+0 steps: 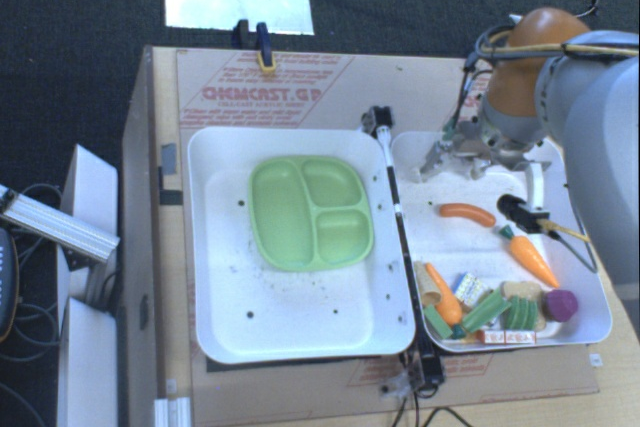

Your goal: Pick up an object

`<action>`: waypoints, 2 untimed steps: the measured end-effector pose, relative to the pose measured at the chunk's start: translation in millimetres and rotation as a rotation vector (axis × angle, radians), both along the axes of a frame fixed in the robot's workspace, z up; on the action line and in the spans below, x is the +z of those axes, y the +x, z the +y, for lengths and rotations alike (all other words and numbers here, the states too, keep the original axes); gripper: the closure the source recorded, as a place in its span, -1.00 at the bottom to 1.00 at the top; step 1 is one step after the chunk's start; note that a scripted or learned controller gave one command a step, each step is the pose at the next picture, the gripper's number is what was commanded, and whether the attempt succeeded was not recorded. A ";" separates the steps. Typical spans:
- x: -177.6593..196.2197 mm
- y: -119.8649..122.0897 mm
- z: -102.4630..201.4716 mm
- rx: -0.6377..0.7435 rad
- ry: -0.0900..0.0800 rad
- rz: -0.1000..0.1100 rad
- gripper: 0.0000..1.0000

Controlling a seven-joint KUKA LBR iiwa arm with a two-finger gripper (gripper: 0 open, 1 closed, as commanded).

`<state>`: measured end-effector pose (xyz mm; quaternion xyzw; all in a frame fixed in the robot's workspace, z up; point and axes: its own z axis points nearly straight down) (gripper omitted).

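Note:
My gripper hangs over the far end of the right bin, its fingers spread open with nothing between them. An orange sausage lies on the bin floor just in front of the gripper, apart from it. To the right of the sausage lies a carrot. Along the near wall there is a heap: a smaller carrot, green pieces, a purple ball and a small blue-and-white piece.
The left bin holds a green divided plate. A black divider runs between the two bins. The grey arm with its orange band reaches in from the upper right.

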<state>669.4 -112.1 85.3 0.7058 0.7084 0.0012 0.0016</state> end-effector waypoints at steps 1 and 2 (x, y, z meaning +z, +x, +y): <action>0.3 0.0 -4.1 -0.001 0.000 0.000 -1.00; -0.5 -0.2 18.0 0.001 0.001 0.001 -1.00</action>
